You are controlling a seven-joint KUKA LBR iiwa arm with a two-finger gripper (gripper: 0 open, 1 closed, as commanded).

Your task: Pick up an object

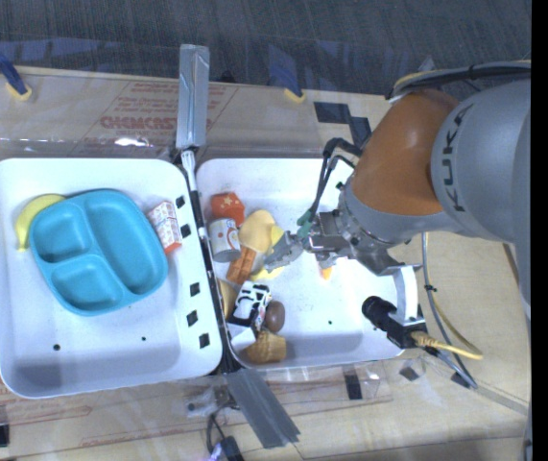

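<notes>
Your grey two-finger gripper hangs over crowded toys; grip state: cannot tell. Risk: it nudges the pale yellow plastic piece aside.

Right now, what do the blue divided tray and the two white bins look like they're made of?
The blue divided tray looks like moulded plastic: one even colour, rounded compartments, a soft sheen. The left bin and the right bin look like thin formed plastic too, smooth white with rounded corners and glare patches, though coated metal can't be ruled out.
</notes>
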